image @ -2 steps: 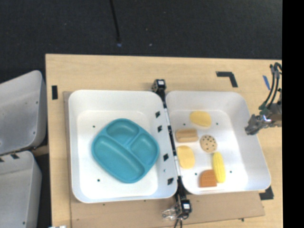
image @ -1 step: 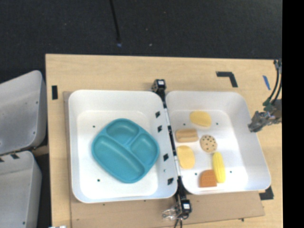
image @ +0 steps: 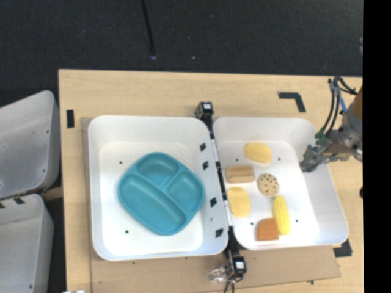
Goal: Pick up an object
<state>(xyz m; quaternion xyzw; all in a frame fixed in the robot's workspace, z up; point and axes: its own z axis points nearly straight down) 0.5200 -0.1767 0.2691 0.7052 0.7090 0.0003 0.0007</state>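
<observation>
the gripper (image: 311,159) sits at the right wall of the right bin (image: 324,224), with the grey arm (image: 345,139) entering from the view's right edge above it. its tip is a dark, blurred mass; whether it is released or clenched cannot be told, and nothing is seen grasped in it.

all loose items lie to the view's left of the gripper, apart from it, on the floor of the right bin:
- a yellow oval piece (image: 258,152), nearest in height to the gripper, left of it across bare bin floor.
- a tan block (image: 239,174), further left and slightly lower, close to the divider between the bins.
- a round speckled cookie (image: 267,184), below and left of the gripper, just beside the tan block's right end.
- a pale yellow lump (image: 239,201), lower left, under the tan block.
- a yellow corn cob (image: 281,215), below and left of the gripper, lying lengthwise.
- an orange block (image: 267,230), touching the corn cob's lower left side, the item farthest down from the gripper.

the left bin (image: 104,237), well apart from the gripper across the divider, bears a teal divided plate (image: 160,192) lying flat and turned at an angle. both bins rest on the wooden bench (image: 153,90).
</observation>
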